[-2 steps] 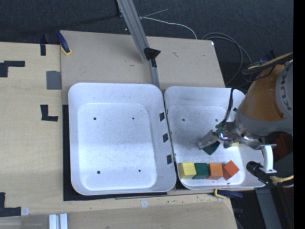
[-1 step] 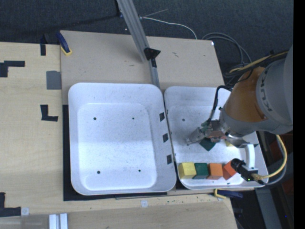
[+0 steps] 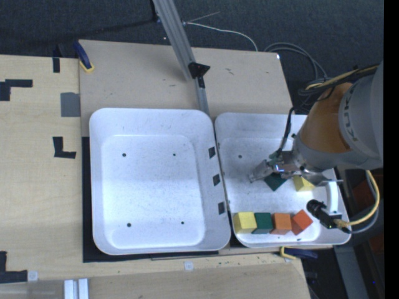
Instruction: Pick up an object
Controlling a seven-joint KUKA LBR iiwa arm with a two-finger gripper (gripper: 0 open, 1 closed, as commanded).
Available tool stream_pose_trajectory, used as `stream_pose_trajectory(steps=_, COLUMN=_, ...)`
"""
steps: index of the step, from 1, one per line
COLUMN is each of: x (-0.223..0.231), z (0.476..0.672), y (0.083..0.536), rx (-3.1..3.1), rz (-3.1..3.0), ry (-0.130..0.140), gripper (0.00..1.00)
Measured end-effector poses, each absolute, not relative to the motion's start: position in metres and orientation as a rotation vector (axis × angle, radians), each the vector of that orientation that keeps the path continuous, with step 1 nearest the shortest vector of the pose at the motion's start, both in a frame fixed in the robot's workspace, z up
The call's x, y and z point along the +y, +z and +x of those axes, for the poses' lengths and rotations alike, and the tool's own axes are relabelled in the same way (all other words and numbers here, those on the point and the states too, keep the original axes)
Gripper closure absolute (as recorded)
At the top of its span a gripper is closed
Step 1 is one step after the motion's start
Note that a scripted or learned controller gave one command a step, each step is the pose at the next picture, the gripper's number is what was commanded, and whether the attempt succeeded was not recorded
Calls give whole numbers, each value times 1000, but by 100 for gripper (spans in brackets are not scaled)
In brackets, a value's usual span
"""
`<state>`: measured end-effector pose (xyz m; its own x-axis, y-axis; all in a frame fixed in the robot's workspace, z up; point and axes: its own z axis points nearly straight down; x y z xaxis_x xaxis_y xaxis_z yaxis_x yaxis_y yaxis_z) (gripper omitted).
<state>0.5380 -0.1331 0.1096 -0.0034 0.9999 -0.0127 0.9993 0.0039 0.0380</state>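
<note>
Hovering fingers [image 3: 265,173], dark green block [image 3: 274,182], right bin [image 3: 249,126]

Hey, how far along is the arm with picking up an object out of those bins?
Done: the gripper has reached into the right bin, right at a dark green block. In hand: nothing visibly; whether it grips that block is unclear. Left: a secure grasp and lift. Yellow, green, orange and red blocks sit along the front wall.
</note>
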Motion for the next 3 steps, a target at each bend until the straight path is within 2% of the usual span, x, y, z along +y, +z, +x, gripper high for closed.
stream_pose_trajectory(steps=1, x=-128, z=562, y=107, rx=2197, rz=2200, ry=15, gripper=0)
stream_pose_trajectory(steps=2, x=-137, z=535, y=107, rx=2193, rz=2184, ry=37, gripper=0)
stream_pose_trajectory(steps=3, x=-118, z=570, y=107, rx=2195, rz=2196, ry=17, gripper=0)
